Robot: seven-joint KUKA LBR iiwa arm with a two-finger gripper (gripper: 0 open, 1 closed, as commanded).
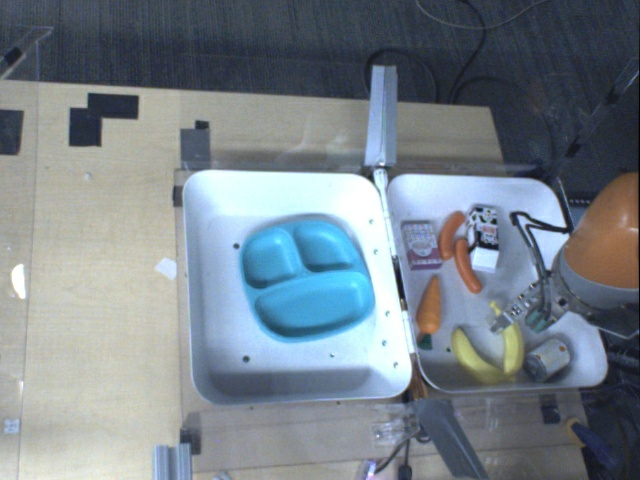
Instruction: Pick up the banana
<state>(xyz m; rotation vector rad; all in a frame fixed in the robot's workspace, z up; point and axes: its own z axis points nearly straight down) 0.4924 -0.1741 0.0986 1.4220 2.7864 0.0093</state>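
left bin (200, 298): blue divided tray (305, 278)
right bin (590, 373): banana (487, 358), carrot (429, 306), sausages (458, 250)
gripper (528, 308): above banana's right end

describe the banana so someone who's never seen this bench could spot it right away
Find the right-hand white bin, the one crowded with small items. Along its near edge lies the banana, just below the gripper. It is the one yellow, curved thing there, unlike the straight orange carrot on its left.

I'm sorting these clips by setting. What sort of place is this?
Probably a robotics lab: two white bins set into a wooden bench, loose cables on the floor, and toy food like the banana near the gripper.
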